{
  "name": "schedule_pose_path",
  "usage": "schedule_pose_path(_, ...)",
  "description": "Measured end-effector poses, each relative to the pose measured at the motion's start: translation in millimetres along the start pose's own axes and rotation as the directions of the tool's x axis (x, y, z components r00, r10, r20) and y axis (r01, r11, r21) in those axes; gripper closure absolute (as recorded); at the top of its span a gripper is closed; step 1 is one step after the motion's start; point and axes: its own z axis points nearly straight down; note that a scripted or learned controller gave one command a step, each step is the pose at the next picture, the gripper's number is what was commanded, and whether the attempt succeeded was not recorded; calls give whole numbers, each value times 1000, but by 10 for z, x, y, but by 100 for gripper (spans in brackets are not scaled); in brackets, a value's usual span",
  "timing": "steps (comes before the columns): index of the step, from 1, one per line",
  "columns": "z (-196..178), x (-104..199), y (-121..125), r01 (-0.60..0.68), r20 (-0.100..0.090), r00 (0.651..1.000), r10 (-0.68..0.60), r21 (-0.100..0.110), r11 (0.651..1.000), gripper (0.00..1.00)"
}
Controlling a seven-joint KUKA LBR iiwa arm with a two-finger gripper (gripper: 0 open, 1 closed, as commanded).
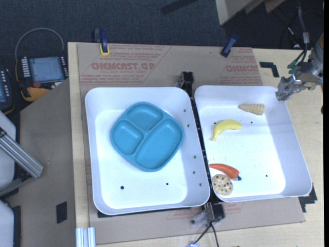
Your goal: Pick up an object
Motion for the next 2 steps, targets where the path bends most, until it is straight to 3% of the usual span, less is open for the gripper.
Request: schedule_pose_path(2,72,945,-296,3,-6,1000,-3,11,1000,100)
